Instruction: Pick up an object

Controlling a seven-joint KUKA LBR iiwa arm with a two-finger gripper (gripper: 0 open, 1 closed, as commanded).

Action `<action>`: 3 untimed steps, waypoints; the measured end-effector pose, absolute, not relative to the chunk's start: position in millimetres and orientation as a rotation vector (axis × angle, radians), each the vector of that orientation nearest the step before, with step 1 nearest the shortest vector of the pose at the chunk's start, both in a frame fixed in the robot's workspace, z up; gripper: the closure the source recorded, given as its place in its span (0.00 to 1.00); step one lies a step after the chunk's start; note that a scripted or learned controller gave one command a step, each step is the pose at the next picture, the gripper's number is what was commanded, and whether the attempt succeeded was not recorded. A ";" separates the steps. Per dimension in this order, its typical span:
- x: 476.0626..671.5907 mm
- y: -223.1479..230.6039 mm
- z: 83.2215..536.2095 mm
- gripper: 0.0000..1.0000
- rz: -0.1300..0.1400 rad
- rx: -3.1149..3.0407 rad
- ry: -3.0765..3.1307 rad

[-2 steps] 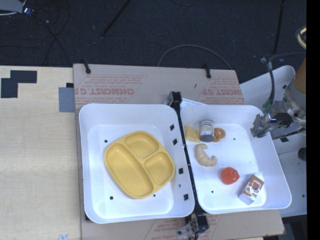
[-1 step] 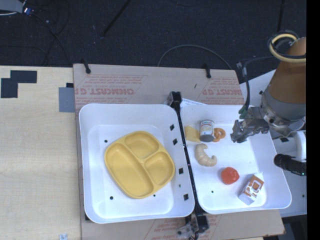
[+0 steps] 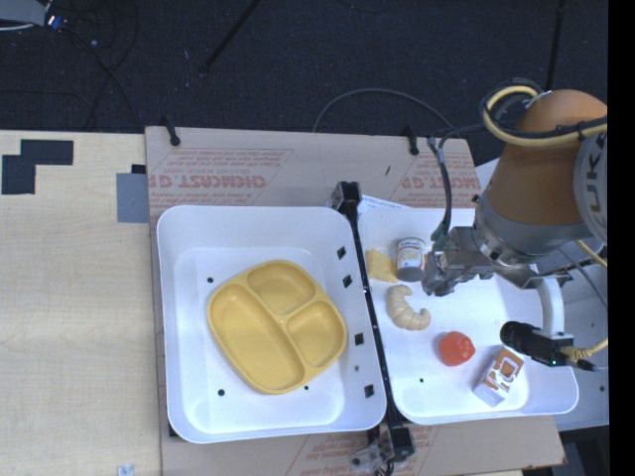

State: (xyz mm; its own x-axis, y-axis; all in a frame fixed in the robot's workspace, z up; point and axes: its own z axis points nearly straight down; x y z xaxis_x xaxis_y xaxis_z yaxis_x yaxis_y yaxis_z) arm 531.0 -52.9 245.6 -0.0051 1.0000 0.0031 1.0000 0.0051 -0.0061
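The right bin (image 3: 556, 400) holds a pale croissant-shaped piece (image 3: 406, 308), a red tomato-like ball (image 3: 455, 348), a small tin can with a label (image 3: 410, 257), a yellow wedge (image 3: 379, 265) and a small orange-and-white carton (image 3: 501, 375). My gripper (image 3: 438, 277) hangs low over the bin's upper middle, just right of the can and above the croissant. Nothing shows between its fingers.
The left bin (image 3: 189, 266) holds a yellow divided plate (image 3: 275, 323). A black divider (image 3: 363, 305) runs between the bins. Cardboard lies under both bins. The arm's orange and grey body (image 3: 541, 172) looms over the right bin's far right, with cables around it.
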 end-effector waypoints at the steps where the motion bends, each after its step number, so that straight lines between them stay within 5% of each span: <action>1: 523.0 -1.5 230.7 1.00 0.004 -2.211 -2.222; 3: 501.4 94.9 241.6 1.00 0.003 -2.211 -2.226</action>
State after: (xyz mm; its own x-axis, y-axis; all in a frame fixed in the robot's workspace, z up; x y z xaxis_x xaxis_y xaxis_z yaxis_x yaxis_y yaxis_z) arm 501.4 94.9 241.6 -0.0069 1.0000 0.0021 1.0000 0.0069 -0.0045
